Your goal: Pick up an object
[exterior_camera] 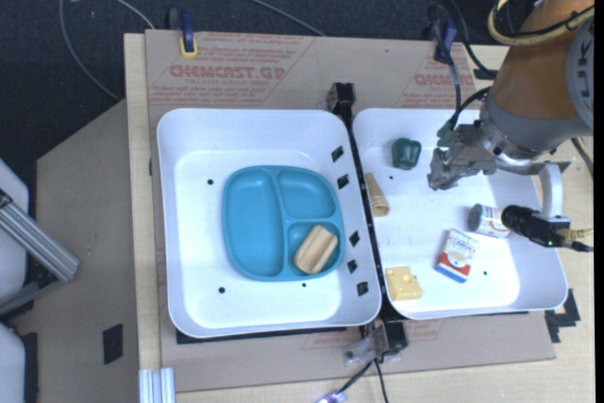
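I've got the pincer low over the right bin, upper part. I can't tell how it is set from this angle, and I see nothing gripped. Nearest candidate is the dark green object, just beside it to the left, loose on the bin floor. My guess: that's the target, since the arm hangs right next to it. Other options lie scattered nearer me: a small tube, a red-white-blue packet, a yellow block, a tan roll by the divider. Left bin carries a blue divided plate with a bread-like piece in its lower right compartment.
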